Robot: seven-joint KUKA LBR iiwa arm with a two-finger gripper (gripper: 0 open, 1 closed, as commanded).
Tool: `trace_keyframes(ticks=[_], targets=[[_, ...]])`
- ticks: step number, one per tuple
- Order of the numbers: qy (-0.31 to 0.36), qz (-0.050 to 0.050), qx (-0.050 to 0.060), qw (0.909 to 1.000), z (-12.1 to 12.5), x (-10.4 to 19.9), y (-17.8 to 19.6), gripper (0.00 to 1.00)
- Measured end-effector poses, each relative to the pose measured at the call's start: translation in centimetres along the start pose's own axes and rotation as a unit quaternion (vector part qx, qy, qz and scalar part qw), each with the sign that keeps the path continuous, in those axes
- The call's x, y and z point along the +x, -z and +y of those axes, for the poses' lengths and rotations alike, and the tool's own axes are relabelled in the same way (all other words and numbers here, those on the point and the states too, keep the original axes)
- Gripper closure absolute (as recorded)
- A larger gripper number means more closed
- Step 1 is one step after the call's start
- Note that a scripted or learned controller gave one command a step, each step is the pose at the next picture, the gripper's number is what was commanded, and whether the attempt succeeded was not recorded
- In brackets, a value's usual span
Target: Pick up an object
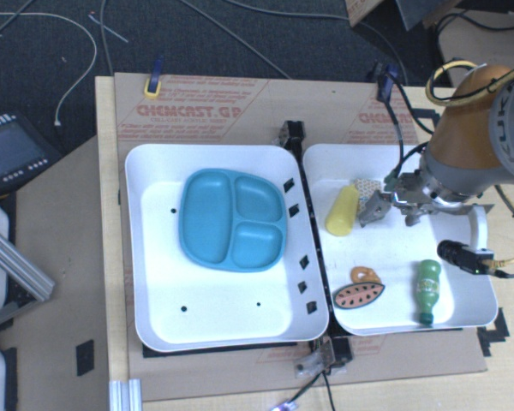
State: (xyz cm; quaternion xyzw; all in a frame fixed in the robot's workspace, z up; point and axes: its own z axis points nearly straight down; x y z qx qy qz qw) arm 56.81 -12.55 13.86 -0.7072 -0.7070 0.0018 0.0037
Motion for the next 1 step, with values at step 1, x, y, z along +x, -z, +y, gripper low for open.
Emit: trace_keyframes(ticks=[1], targets=[[0.0, 0.0, 0.0, 1.0, -0.1, 0.07, -5.32, 0.0]])
